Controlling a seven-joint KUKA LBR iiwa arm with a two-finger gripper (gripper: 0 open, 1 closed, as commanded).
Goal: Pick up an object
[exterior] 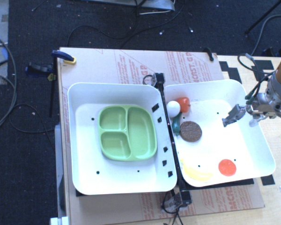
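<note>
Robotics lab: bench w/ white bins point(79, 139), clamp point(63, 56), floor cables point(18, 107).

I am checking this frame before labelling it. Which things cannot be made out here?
- End effector, camera view: too small and blurred to judge its opening.
- Teal object: partly hidden by the white ball and brown disc.
- Arm: cut off by the right edge.
</note>
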